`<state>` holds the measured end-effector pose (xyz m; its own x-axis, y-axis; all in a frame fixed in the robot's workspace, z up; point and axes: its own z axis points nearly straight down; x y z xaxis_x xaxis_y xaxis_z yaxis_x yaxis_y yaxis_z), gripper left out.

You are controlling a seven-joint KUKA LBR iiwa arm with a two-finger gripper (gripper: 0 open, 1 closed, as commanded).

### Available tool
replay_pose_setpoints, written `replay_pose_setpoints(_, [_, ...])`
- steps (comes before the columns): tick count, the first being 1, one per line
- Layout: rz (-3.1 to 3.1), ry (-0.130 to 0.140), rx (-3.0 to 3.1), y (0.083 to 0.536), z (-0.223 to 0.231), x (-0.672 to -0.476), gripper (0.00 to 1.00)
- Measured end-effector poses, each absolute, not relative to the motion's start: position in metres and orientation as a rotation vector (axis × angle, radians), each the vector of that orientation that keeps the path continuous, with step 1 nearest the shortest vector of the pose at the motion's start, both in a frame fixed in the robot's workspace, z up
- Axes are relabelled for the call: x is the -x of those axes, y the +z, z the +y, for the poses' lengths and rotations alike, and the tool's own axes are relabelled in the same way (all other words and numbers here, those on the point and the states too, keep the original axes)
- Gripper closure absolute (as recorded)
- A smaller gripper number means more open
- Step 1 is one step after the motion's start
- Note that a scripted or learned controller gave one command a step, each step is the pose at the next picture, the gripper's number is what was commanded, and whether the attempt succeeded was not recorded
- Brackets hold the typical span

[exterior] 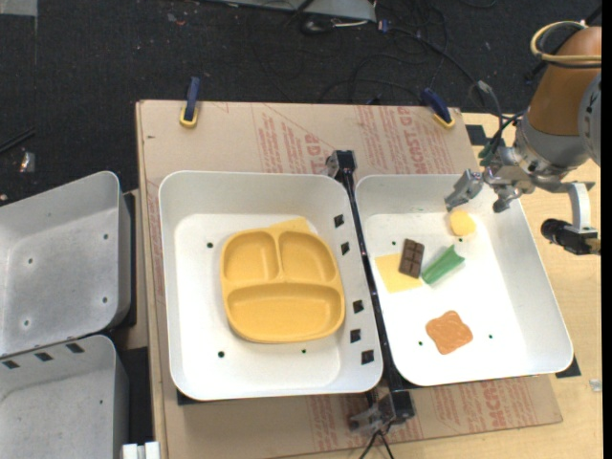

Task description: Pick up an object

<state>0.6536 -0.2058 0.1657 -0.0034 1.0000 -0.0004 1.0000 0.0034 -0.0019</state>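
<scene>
Hovering with fingers spread and holding nothing, the metal two-finger gripper [483,191] hangs over the right white plastic bin [545,285] — a small rounded yellow piece [462,223] just below it; beyond lie a brown chocolate-like bar [411,257], green wedge [443,265] and orange flat piece [448,332].

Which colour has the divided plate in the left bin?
The divided plate is yellow; the camera view shows it clearly.
</scene>
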Motion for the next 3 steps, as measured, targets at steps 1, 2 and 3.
replay_pose_setpoints(1, [-2.225,0.002,2.217,0.123,-0.204,-0.654,0.00])
replay_pose_setpoints(2, [-2.230,-0.001,2.218,0.136,-0.204,-0.655,1.00])
replay_pose_setpoints(3, [-2.229,-0.005,2.224,0.201,-0.205,-0.656,1.00])
